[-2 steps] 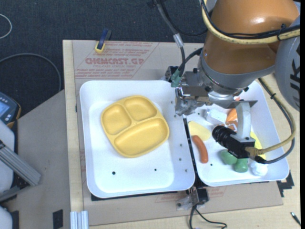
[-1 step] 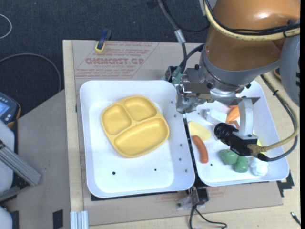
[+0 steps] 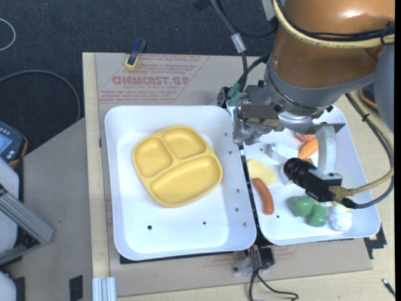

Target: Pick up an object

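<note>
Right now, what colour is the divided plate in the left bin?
Yellow, all over; the divided plate shows clearly in the camera view.

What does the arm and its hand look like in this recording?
The arm is bulky, with a glossy orange band above a grey wrist section. Black and yellowish cables loop around it. The hand is grey metal, with a small green fitting beside its mount.

Right bin (image 3: 366, 221) crowded beneath arm (image 3: 326, 36)
</note>
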